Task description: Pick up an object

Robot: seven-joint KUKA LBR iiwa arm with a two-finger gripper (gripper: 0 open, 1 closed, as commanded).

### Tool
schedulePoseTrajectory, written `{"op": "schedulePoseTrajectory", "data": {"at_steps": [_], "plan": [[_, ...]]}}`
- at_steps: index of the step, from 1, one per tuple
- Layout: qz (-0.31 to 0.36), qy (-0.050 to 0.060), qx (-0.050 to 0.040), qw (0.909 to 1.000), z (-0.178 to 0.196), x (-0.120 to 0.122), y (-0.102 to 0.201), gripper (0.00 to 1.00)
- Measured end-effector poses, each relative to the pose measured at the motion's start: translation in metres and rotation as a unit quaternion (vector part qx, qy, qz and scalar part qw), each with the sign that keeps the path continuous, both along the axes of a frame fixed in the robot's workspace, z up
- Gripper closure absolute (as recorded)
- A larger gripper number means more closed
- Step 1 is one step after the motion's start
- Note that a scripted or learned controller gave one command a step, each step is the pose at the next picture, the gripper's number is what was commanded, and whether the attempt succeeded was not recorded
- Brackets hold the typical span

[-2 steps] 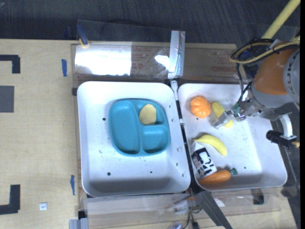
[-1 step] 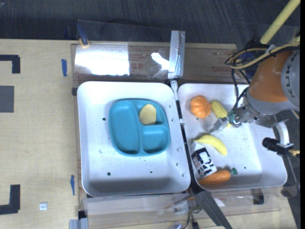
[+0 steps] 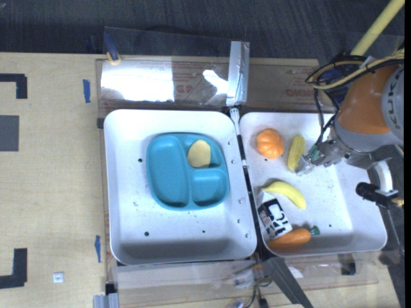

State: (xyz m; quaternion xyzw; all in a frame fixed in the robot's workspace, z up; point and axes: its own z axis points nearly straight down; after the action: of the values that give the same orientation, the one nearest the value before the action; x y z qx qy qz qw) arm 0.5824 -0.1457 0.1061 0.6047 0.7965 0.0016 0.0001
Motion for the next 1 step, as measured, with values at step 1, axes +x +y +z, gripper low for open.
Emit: {"op": "schedulePoseTrajectory", "data": {"at_steps": [1], "plan": [[-0.015, -0.002, -0.0019, 0.9999, 0.0399, 0.0066, -0.0216, 1.00]]}}
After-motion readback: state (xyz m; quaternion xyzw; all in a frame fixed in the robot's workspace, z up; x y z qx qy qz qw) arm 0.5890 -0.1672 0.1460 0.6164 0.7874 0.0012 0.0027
